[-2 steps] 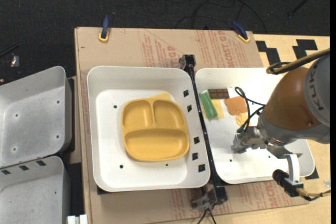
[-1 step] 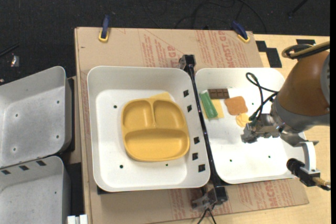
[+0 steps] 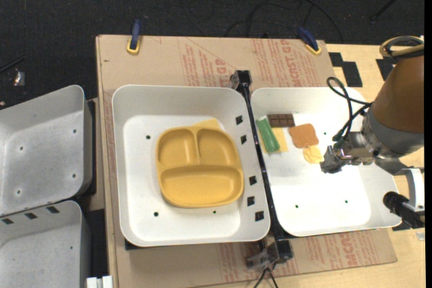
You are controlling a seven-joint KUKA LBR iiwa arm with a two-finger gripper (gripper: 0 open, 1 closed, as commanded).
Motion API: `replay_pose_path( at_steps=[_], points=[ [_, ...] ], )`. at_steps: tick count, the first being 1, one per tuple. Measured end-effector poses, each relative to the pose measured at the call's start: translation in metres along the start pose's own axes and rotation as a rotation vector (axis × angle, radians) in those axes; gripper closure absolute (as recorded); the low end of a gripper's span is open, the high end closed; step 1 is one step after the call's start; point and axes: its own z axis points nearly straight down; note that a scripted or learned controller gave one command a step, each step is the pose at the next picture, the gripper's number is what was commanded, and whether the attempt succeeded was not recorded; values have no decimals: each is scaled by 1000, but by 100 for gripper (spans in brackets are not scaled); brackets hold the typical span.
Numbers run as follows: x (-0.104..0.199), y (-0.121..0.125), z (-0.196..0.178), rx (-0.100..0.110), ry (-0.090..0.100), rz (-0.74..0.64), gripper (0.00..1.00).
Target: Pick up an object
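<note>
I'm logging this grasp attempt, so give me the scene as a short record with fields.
left bin: yellow divided tray
right bin: brown block, green block, orange piece, pale yellow piece
claw: low over right bin, just right of pale yellow piece
held: nothing seen in claw

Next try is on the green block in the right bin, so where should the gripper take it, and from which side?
Grip the green block across its narrow width at mid-length, coming straight down from above. It lies flat, long and slim. Its left side runs close to the right bin wall, and the brown piece sits near its far end, so keep the fingers narrow. The gripper sits to its right.
</note>
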Motion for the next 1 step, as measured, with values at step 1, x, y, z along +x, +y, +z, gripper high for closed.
replay_pose_path(
  at_steps=[1],
  points=[
    [45, 16, -4, 4, 3, -5, 100]
  ],
)
